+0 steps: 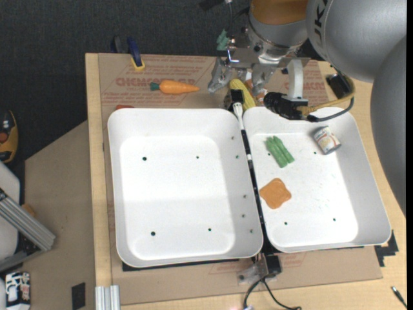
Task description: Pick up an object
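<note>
The gripper (240, 86) is hanging over the far rim between both bins, a yellow object (237, 88) sitting at its fingers; whether they are gripping it, I cannot tell. The right bin (348, 192) is holding a green piece (280, 151), an orange piece (275, 193) and a small jar (326, 139). A toy carrot (174, 87) is lying beyond the left bin (129, 192).

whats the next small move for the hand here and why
Probably lift the hand straight up a little. It sits at the far rim where the two bins meet, and a yellow object shows between its fingers; rising would show whether the grip holds and would clear the right bin rim.
</note>
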